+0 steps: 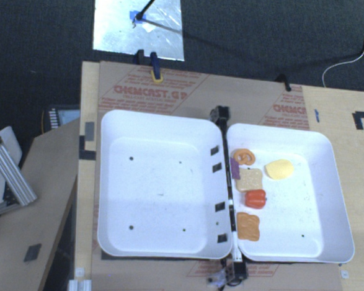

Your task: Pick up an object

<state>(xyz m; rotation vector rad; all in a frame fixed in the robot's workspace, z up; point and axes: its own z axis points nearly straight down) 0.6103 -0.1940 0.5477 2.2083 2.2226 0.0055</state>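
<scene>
Two white bins side by side on the tabletop [173,88], sitting on a printed cardboard sheet [192,94]. Black clips run down the seam where the bins meet.

Left bin [109,168]: just bare floor with a few small dark dots.

Right bin [334,196]: five small items, all clustered toward its left wall.
- pretzel [243,156], top of the cluster, near the seam
- yellow lemon-like piece [280,169], to the right of the pretzel, apart from it
- tan toast slice [250,179], just below the pretzel (a thin purple strip [235,170] lies along its left edge, against the wall)
- red pepper-like piece [256,198], touching or just under the toast's lower right corner
- orange-brown flat piece [248,226], lowest, near the seam, apart from the red one

All five lie flat on the bin floor, so any candidate for the pick is in the right bin.

Gripper: state can't be told from this view.

Beyond the tabletop, a shiny metal plate [140,20] lies on the dark floor.
</scene>
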